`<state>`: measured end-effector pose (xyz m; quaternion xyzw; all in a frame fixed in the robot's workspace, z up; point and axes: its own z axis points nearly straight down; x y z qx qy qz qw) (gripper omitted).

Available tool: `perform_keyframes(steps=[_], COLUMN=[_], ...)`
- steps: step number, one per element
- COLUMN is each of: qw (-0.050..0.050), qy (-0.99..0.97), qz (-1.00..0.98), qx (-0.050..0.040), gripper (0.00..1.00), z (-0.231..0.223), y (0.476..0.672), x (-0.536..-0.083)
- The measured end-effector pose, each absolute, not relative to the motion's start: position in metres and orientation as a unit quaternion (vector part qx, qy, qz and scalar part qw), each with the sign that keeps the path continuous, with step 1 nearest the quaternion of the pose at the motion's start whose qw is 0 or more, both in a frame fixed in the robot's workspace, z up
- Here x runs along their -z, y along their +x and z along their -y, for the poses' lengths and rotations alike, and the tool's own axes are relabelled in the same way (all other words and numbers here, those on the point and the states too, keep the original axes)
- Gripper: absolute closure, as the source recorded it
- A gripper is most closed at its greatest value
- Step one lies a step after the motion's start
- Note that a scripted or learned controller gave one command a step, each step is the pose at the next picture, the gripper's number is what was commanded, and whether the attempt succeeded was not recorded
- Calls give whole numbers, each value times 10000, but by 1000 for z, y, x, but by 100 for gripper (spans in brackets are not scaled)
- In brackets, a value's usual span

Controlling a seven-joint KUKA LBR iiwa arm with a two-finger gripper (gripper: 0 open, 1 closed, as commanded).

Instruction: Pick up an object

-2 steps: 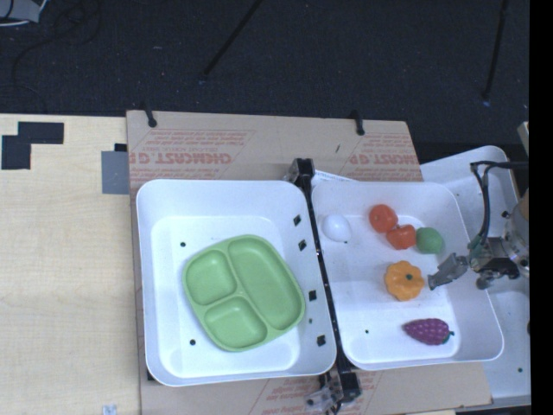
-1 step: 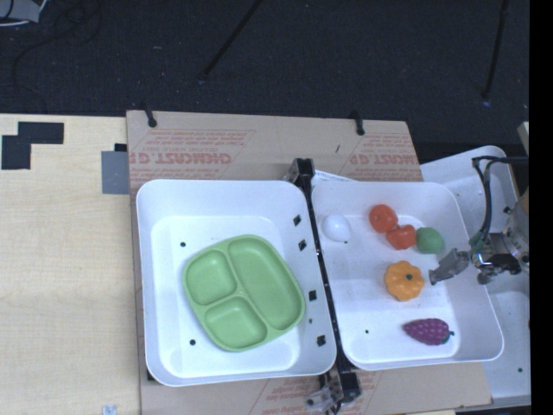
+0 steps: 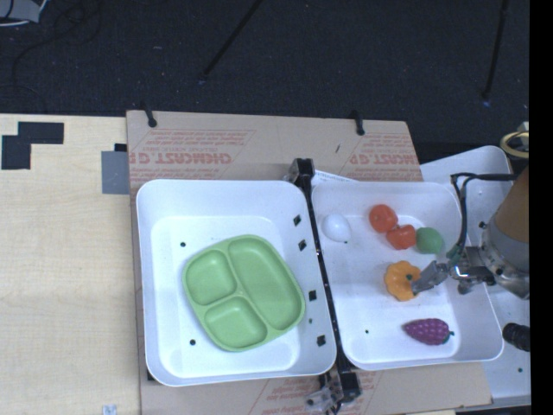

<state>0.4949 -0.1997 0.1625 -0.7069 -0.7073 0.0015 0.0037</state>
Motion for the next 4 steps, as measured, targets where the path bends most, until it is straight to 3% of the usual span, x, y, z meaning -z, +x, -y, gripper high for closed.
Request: perform_keyframes(steps=[1,2,3,4], qw=[39,17,5,-5], qy=[-7072,-7072,-7082,-7066], qz=[7070,7070,7060,7076], qx=[-16,-5,4,5], gripper=[0,0,100,100], z=[206,205,206,199], y=[487,487,488,481], x=[-111,-87,-99,-152])
